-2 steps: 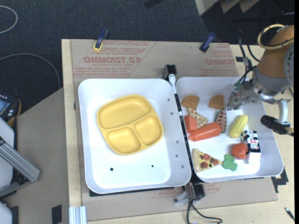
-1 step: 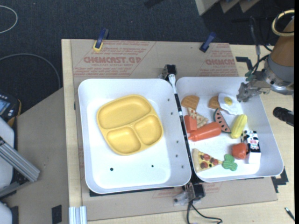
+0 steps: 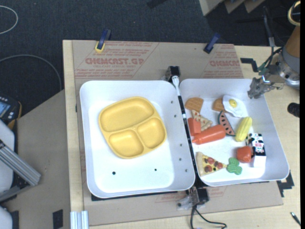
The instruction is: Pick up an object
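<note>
Toy foods lie loose in the right bin (image 3: 274, 128): a fried egg (image 3: 235, 106) at the top, a yellow corn cob (image 3: 243, 129) below it, a watermelon slice (image 3: 227, 121), a red-orange sausage (image 3: 208, 136) near the middle, a pizza slice (image 3: 209, 163), a green broccoli (image 3: 234, 166) and a red tomato (image 3: 244, 154).

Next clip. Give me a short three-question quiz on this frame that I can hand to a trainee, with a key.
1. True or false: the yellow divided plate lies in the left bin.
2. Which toy lies nearest the gripper? A) fried egg B) pizza slice C) broccoli
3. Fill in: the corn cob lies in the ___ bin.

Key
1. True. The plate has three compartments and sits in the left bin.
2. A. The gripper is at the far right corner of the right bin, and the egg is closest to it.
3. Right.
</note>
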`<state>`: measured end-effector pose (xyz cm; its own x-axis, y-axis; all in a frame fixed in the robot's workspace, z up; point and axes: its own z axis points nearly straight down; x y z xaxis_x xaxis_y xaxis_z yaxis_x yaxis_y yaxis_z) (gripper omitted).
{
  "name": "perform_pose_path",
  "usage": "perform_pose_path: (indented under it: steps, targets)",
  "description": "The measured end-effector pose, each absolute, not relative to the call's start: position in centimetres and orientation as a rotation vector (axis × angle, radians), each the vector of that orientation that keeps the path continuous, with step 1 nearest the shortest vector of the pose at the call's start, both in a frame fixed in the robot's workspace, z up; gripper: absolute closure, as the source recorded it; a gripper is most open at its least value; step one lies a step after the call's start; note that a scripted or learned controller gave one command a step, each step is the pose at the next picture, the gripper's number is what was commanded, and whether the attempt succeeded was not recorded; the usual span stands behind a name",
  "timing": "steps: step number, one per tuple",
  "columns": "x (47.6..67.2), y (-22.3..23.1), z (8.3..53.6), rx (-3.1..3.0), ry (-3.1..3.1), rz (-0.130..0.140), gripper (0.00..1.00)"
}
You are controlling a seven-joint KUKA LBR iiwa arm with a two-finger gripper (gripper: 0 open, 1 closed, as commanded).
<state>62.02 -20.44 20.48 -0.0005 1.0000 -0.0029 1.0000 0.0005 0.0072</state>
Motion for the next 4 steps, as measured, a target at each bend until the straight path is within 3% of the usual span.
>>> perform_pose_path:
  steps: [1,3,4]
  targets:
    - [62.1,-20.5,22.7,2.217,2.218,0.003,1.0]
    - [65.3,-9.4,24.1,2.213,2.226,0.006,1.0]
    - [66.5,-3.4,22.3,2.216,2.229,0.0,1.0]
